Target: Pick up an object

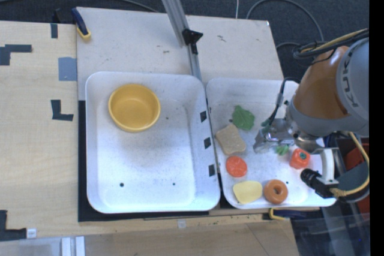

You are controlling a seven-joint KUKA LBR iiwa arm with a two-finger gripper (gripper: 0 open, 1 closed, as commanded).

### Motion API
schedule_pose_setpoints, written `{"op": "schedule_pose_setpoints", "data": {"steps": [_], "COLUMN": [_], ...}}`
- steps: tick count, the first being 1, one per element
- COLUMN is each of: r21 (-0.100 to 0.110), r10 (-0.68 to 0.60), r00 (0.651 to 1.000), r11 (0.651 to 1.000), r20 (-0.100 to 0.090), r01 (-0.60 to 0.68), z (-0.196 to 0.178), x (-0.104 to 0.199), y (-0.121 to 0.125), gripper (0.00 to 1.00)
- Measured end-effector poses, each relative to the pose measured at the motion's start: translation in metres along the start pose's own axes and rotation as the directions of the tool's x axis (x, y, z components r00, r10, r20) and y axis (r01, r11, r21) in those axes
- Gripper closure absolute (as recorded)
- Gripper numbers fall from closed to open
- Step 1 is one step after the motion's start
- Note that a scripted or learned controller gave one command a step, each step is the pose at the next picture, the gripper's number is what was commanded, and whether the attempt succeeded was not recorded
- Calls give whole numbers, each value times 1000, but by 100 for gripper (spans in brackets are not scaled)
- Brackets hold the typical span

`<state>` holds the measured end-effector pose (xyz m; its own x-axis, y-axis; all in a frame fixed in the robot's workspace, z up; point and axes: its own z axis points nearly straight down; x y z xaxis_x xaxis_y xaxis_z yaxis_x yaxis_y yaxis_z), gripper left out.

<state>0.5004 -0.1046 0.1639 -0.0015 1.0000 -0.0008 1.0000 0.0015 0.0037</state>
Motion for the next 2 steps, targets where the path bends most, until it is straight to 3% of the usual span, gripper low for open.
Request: {"op": "schedule_pose_setpoints", "data": {"steps": [2], "r21": [-1], "r10": [0], "r00": [1000], "r11": [1000], "r20": [0], "r01": [0], "z": [-97], "x": [-3], "y": [-3], "gripper": [100]}}
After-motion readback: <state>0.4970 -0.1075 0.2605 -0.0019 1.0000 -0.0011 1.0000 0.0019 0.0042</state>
